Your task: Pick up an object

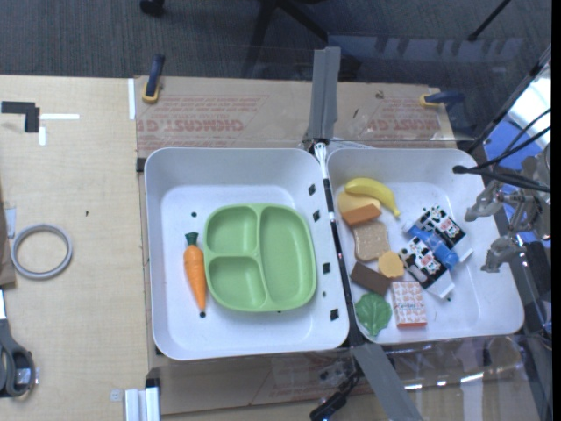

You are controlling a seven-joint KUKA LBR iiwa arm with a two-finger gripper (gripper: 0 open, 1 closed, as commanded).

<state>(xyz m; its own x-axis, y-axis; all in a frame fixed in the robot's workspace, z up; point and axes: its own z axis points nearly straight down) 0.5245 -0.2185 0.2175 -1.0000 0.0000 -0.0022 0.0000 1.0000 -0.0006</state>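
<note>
Pre-grasp: gripper (pixel 496 235) hangs at the right bin's (pixel 491 318) right edge, fingers spread and holding nothing; candidate objects, e.g. banana (pixel 372 189) and milk cartons (pixel 431 245), lie left of it, so next move is reach and descent.

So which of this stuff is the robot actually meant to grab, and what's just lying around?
For the job:
carrot
banana
bread slice
milk cartons
green leaf
end effector

Just lying about:
tape roll
scissors
clamp
</note>
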